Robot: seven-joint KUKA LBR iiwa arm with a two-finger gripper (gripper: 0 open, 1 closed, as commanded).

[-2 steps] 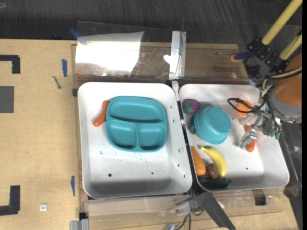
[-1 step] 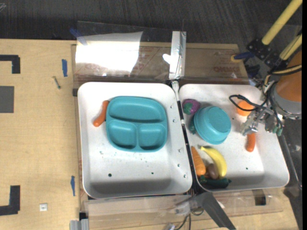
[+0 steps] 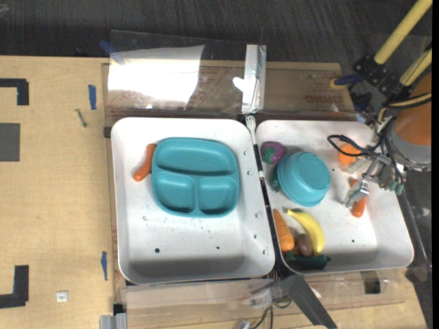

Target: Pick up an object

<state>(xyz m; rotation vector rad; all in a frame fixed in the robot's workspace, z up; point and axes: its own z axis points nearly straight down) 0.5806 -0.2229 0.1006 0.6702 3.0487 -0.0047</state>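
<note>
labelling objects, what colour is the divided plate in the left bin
Teal, a blue-green; the divided plate shows best in the camera view.

no readable text, labels or numbers

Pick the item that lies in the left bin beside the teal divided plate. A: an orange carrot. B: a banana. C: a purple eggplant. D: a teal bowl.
A: the carrot lies against the plate's left edge in the left bin; the banana, bowl and eggplant are in the right bin.
</note>
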